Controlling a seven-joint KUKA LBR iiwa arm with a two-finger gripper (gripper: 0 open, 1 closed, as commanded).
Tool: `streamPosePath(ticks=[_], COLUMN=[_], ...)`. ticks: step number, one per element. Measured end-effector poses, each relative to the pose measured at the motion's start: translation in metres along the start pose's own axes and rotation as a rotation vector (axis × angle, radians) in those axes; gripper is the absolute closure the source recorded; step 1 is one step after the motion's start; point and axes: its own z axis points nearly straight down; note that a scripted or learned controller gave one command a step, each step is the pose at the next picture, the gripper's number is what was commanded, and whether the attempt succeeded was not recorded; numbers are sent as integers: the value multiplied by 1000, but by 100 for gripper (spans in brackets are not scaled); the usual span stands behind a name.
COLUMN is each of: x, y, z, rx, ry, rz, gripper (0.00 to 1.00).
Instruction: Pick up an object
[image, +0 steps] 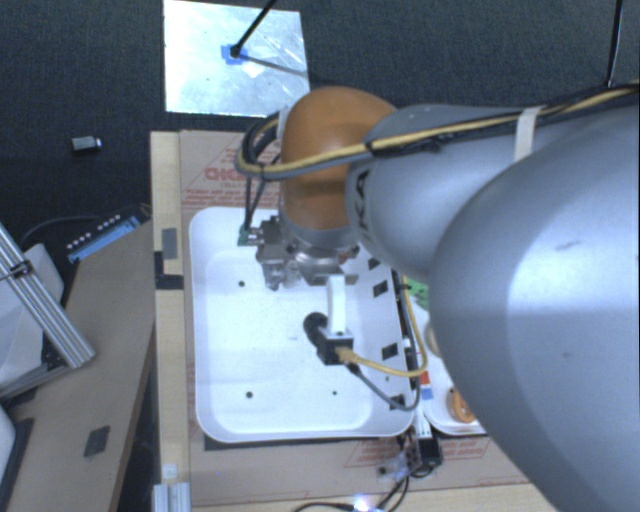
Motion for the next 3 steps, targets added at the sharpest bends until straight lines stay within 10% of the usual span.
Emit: streamPosePath(ticks=[1, 2, 3], x=[25, 24, 24], y=[5, 55, 27], z=[103, 55, 112], rx=[10, -2, 9], ry=[-4, -1, -3], rz=[2, 3, 5], gripper=[100, 100, 100])
